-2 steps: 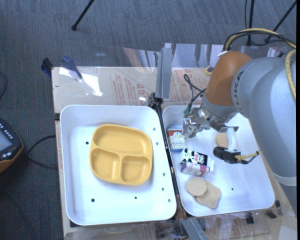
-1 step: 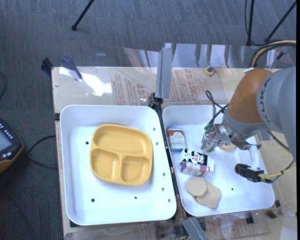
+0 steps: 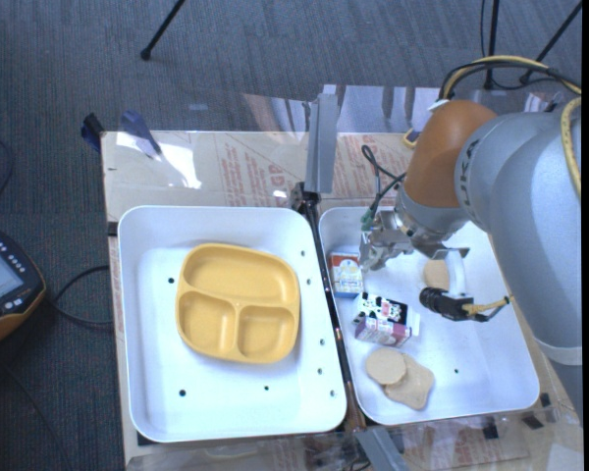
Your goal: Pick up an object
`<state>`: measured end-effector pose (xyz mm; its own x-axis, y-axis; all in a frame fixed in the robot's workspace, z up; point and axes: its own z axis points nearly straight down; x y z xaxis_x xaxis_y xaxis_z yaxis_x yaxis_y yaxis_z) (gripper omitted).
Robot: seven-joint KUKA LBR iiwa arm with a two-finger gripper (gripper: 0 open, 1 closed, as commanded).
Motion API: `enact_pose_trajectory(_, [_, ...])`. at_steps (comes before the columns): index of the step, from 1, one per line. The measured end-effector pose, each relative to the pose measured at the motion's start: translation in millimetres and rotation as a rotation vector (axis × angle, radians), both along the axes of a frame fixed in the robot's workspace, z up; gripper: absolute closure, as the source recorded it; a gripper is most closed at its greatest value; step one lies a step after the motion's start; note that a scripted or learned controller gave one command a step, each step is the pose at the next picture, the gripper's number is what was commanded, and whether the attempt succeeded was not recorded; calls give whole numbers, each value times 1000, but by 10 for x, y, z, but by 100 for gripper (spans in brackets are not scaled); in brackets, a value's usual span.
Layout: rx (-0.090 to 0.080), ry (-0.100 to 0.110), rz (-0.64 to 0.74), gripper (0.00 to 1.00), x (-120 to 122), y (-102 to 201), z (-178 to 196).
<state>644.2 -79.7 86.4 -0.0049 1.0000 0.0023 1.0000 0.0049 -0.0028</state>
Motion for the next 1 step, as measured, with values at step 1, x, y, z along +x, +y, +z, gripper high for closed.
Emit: enact_pose_trajectory(1, [-7, 0, -7, 0, -9, -69, 2])
